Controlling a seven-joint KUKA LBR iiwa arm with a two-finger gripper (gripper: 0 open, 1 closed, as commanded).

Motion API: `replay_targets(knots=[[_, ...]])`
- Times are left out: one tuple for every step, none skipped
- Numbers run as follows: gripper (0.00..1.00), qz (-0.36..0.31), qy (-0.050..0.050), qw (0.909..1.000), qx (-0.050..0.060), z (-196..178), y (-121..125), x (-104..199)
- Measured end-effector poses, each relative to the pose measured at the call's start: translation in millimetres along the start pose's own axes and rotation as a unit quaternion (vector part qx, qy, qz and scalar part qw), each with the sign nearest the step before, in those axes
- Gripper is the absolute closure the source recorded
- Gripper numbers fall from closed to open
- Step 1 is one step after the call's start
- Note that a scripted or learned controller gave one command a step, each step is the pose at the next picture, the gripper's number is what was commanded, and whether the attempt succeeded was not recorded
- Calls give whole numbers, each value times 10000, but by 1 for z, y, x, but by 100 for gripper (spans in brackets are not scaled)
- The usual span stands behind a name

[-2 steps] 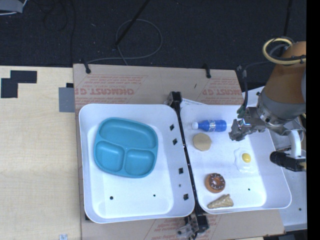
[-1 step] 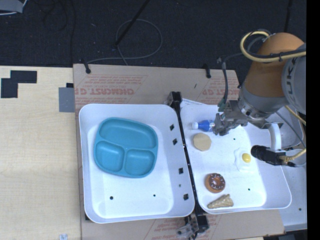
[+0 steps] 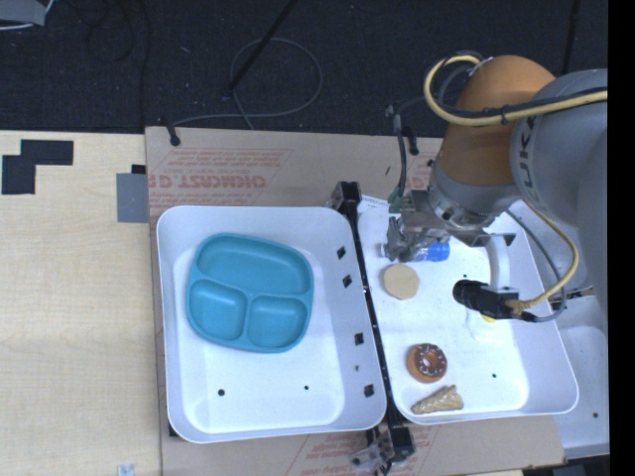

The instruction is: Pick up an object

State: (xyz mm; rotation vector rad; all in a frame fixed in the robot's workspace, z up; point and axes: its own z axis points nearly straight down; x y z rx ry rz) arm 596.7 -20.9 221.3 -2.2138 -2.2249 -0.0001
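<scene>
White plastic makes up both shallow bins on your tabletop (image 3: 79, 296), which lie side by side on a sheet of printed cardboard (image 3: 248, 172). Your left bin (image 3: 258, 405) carries a blue divided tray (image 3: 250, 292) with three compartments, lying flat toward the bin's upper left. Your right bin (image 3: 516, 395) carries the loose pieces: a pale round cookie (image 3: 401, 282) near its upper left, a chocolate-frosted doughnut (image 3: 427, 362) lower down, and a tan wedge-shaped piece (image 3: 439, 400) just below the doughnut, close to the bin's near wall. A small blue object (image 3: 435, 252) lies just above and to the right of the cookie, partly hidden by the arm's hardware. Your grey arm (image 3: 556, 157) with its orange band reaches in from the right, and the claw (image 3: 405, 244) hangs low over the upper left part of the right bin, just above the cookie and beside the blue object. You cannot tell from this slant whether the claw is released or clenched, and nothing is visibly caught in it. A black-and-yellow fitting (image 3: 486, 297) juts out to the right of the cookie.
</scene>
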Motion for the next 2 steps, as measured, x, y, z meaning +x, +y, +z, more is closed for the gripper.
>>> replay_targets(knots=[[100, 3, -1, 10000, 0, -9, 5, 45], [100, 1, -1, 10000, 2, -16, 7, 95]])
